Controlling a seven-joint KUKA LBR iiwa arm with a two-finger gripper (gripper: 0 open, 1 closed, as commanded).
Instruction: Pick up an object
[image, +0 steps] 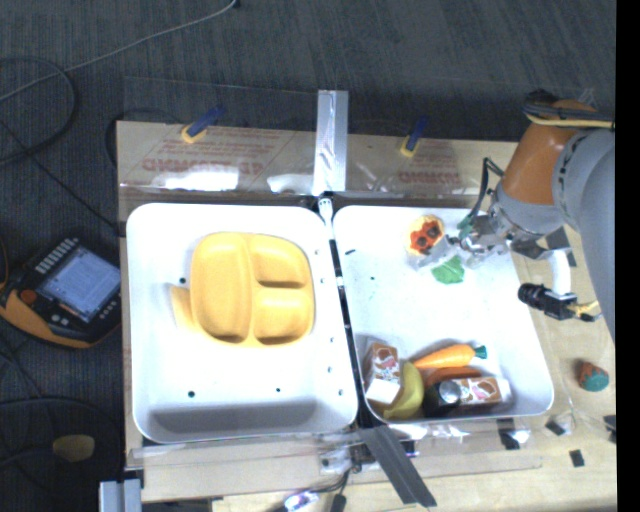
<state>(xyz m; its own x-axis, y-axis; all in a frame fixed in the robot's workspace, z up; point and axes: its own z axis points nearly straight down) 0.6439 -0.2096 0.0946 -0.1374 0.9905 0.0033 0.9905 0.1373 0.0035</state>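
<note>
Green, a small toy (450, 270) is seen in the right bin (520, 330), just beside the gripper (478, 240). Whether the gripper is open or shut cannot be told. An orange toy (426, 236) lies near.

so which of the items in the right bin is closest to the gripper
The small green piece, just below and left of the gripper. The orange-and-black item sits slightly further left; the carrot and the rest lie along the bin's near edge.
</note>
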